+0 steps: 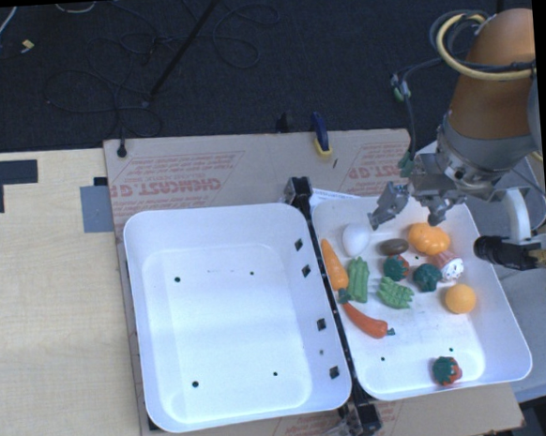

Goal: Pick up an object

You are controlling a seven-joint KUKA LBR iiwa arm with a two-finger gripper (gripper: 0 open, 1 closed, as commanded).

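Orange band [500, 53] (cut off), claw [412, 209] spread over veg.

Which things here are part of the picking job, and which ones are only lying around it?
Job:
gripper, open, above the right bin
toys in that bin: white egg, carrot, chili, orange fruit, orange ball, brown piece, green pieces

Lying about:
left bin
cardboard sheet
blue clamp
cables
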